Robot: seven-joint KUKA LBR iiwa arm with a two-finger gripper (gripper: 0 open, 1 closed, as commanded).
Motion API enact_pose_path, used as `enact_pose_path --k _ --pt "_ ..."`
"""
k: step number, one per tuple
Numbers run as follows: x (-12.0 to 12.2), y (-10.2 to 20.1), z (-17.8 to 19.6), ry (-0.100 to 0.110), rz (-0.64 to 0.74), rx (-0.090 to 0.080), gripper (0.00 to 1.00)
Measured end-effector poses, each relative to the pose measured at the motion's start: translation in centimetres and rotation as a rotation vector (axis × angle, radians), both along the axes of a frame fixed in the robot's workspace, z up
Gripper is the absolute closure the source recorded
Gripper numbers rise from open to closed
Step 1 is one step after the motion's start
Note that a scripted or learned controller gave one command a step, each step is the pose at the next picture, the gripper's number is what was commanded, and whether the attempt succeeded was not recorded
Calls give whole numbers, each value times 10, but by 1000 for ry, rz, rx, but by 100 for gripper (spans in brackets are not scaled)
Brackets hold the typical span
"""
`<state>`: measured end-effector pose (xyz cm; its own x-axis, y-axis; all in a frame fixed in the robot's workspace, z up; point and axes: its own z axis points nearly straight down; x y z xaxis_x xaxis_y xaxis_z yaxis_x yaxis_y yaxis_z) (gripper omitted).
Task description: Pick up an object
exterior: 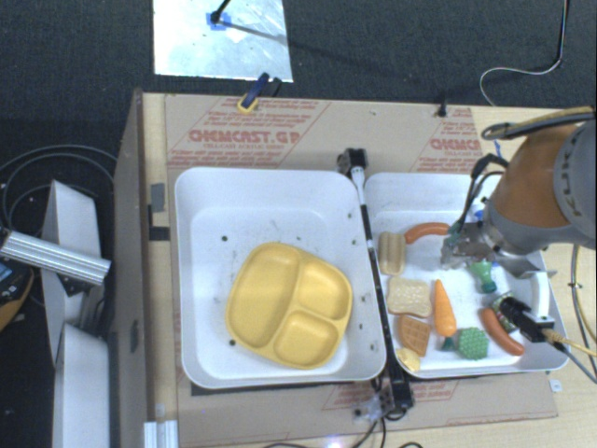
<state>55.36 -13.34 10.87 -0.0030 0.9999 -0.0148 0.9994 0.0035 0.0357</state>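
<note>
Grey two-finger gripper [457,250] low in the right shallow white bin [424,189], beside the curved orange-red sausage [427,231] (finger opening and grasp cannot be told).

left bin [201,250]: yellow tray [289,303] fills middle, rim strip free
right bin [410,194]: food crowded, far end bare

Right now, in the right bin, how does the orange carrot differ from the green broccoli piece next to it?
The orange carrot is long, smooth and tapered; the green broccoli piece is short, rounded and bumpy. The carrot lies lengthwise up the right white bin, while the broccoli sits nearer its front edge. Both are small toy foods lying apart from the tool.
</note>
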Motion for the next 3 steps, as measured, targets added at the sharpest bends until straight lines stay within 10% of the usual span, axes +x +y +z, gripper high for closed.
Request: enact_pose_path --k 1,2,3 --pt "0 0 0 1 0 0 0" --pt "-36 8 -20 19 -4 10 0" --pt "-35 11 -9 20 -1 15 100"
